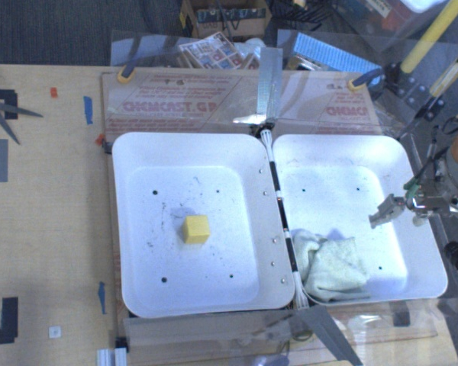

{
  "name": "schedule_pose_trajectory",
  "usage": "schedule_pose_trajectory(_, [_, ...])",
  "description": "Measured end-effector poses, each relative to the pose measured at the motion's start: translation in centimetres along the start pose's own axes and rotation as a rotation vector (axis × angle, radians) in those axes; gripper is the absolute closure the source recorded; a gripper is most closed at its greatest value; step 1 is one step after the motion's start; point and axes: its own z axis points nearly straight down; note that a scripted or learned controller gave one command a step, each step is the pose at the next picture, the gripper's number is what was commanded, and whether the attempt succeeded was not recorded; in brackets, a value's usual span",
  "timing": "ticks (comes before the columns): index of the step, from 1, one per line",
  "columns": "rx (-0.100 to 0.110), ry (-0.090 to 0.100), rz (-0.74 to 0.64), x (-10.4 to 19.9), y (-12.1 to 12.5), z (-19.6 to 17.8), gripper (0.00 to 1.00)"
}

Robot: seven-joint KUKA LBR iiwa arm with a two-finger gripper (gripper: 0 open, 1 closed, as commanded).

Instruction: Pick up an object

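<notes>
A small yellow block (196, 229) lies near the middle of the left bin (137, 166). A crumpled white cloth (332, 264) sits in the front left corner of the right bin (343, 158). My gripper (391, 208) reaches in from the right edge and hangs over the right side of the right bin. It is above and to the right of the cloth, apart from it, and far from the yellow block. Nothing shows in its grasp.
A metal divider strip (278, 204) runs between the two bins. Clear plastic sheeting with red lettering (175, 97) lies behind the bins. The wooden bench (38, 204) stretches to the left. Yellow-handled clamps (362, 77) and clutter stand at the back.
</notes>
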Motion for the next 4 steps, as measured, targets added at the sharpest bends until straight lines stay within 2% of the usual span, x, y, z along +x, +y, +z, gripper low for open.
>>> schedule_pose_trajectory(1, [-0.006,0.001,-0.254,-5.1,5.2,12.3,0.0])
schedule_pose_trajectory(2, [-0.008,-0.002,-0.249,-5.3,5.2,11.4,1.0])
schedule_pose_trajectory(3, [-0.006,-0.004,-0.413,-1.7,7.7,-1.2,1.0])
schedule_pose_trajectory(4, [-0.002,-0.001,-0.116,-3.1,3.7,-2.1,1.0])
